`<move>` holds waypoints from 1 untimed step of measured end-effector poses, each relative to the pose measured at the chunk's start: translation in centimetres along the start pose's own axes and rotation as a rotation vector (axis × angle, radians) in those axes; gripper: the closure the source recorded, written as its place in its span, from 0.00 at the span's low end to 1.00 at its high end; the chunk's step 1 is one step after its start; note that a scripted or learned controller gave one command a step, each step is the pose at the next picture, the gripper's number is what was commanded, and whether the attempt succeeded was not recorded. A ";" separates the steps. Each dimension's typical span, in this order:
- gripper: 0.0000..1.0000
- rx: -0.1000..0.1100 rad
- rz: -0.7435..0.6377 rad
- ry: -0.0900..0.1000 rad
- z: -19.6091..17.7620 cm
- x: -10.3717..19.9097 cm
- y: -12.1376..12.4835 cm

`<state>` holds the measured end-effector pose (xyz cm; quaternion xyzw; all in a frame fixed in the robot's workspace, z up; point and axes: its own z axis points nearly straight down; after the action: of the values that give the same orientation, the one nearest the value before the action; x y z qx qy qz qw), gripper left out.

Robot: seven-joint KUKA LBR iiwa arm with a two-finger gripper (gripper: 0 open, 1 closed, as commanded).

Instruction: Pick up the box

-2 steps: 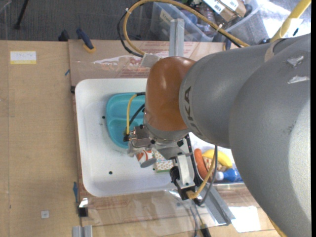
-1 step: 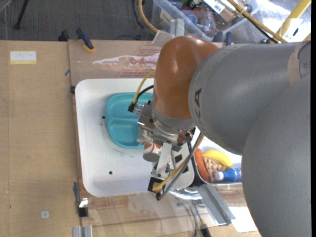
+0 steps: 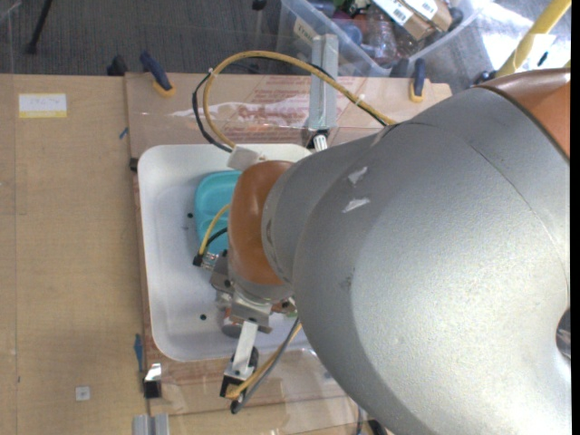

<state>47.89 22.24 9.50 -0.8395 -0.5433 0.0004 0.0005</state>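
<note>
I read this as the reach-and-grasp step, with the lift not yet begun. The arm (image 3: 435, 270) comes in from the right and hangs over the white bin (image 3: 168, 270) on the table (image 3: 63, 243), its orange band (image 3: 249, 225) covering much of what I need to see. The only candidate for the box (image 3: 214, 202) is a teal thing lying in the far half of that bin, its right part hidden beneath the wrist. The pincer (image 3: 241, 304) sits low over the bin floor, just beside the teal shape on the near side. From this angle I cannot tell whether it is open or shut, nor whether it has hold of anything. The box's visible left edge runs roughly from far to near in the view, so I would guess its long axis lies that way, but too much is covered to be sure, and I cannot say which end it points with. My judgement is that the next move calls for centring over the box, closing across its narrow side, then lifting straight up.
</note>
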 end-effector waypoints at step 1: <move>1.00 0.000 0.159 0.000 -12.2 -1.0 9.2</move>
<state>55.92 17.54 21.68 -0.8800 -0.4750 0.0005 0.0005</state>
